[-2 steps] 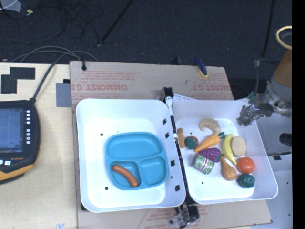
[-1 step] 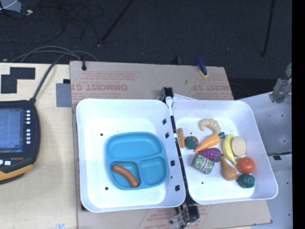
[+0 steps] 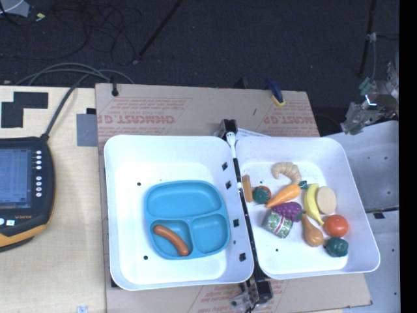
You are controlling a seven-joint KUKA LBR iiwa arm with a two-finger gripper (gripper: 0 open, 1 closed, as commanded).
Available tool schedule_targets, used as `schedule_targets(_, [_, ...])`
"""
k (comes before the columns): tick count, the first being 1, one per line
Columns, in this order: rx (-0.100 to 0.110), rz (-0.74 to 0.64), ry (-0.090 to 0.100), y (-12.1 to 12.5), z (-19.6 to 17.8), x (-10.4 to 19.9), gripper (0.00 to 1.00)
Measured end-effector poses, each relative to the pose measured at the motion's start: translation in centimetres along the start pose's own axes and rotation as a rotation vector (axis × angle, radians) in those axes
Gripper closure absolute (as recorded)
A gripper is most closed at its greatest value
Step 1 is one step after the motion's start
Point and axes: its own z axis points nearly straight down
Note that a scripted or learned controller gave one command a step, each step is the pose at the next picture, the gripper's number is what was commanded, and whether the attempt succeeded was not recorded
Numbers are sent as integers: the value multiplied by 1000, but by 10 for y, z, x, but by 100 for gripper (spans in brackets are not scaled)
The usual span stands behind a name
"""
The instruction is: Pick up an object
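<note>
Standing at 2 o'clock, outside both bins, the gripper (image 3: 368, 106) has an opening that cannot be told. Pick not begun: toy foods (image 3: 287, 195) lie in the right bin (image 3: 362, 261), sausage (image 3: 171, 238) on the blue tray (image 3: 186, 202).

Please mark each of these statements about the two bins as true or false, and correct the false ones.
1. A blue plastic divided tray lies in the left white bin. True.
2. The brown toy sausage lies in the right white bin. False: it lies in a lower compartment of the tray, in the left bin.
3. The orange toy carrot is among the toy foods in the right bin. True.
4. The red toy tomato rests on the blue tray. False: it is in the right bin, near that bin's right side.
5. The yellow toy banana is in the right bin. True.
</note>
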Motion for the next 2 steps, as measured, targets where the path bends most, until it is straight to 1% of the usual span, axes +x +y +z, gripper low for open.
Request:
schedule_targets(1, [-19,2,-7,-26,-234,-2,100])
schedule_targets(2, [11,6,4,-43,-117,-1,100])
